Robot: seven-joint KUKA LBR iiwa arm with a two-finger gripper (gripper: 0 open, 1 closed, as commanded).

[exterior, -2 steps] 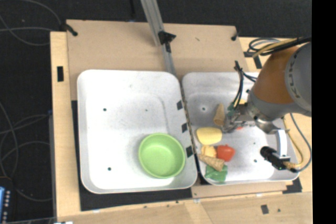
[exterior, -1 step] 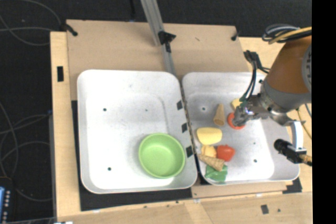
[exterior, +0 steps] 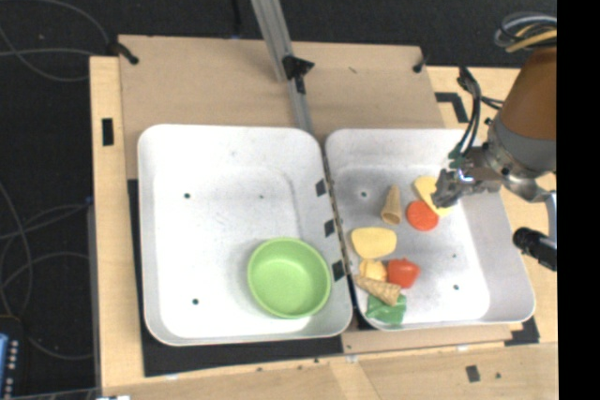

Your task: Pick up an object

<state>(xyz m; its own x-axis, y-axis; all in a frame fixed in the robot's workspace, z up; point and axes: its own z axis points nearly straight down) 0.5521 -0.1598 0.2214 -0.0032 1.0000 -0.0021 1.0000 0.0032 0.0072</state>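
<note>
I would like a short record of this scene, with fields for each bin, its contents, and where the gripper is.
left bin: holds a green bowl, near its front right corner
right bin: holds small toy foods
items by gripper: yellow piece, orange-red round piece, tan cone
items at front left: yellow oval piece, red piece, green piece
gripper: over the right bin, at the yellow piece
grasp: cannot tell

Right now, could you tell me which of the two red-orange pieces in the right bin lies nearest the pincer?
The orange-red piece beside the pincer, next to a yellow piece. The other red piece lies farther off, near the bin's front, among the pale pieces.
</note>
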